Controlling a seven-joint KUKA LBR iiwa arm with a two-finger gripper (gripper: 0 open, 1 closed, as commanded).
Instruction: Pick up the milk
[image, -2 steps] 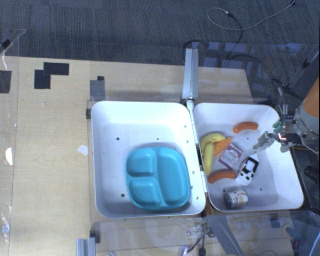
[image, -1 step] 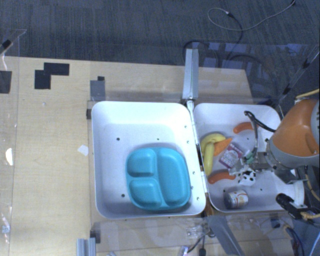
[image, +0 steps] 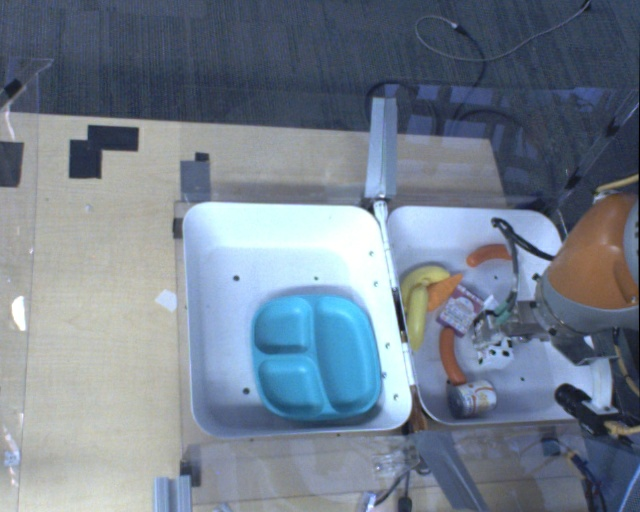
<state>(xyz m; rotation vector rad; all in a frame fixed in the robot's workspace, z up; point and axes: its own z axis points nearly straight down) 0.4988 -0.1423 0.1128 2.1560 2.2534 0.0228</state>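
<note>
The milk is a small white carton with black spots, lying in the right bin near its middle. My gripper hangs at the end of the grey and orange arm, directly over the carton's upper edge and partly covering it. Whether it touches the carton is hard to tell from this slant.
A yellow banana, a pink-and-white packet, an orange carrot, a curved orange piece and a tin can crowd the right bin around the milk. The left bin holds a blue compartment plate.
</note>
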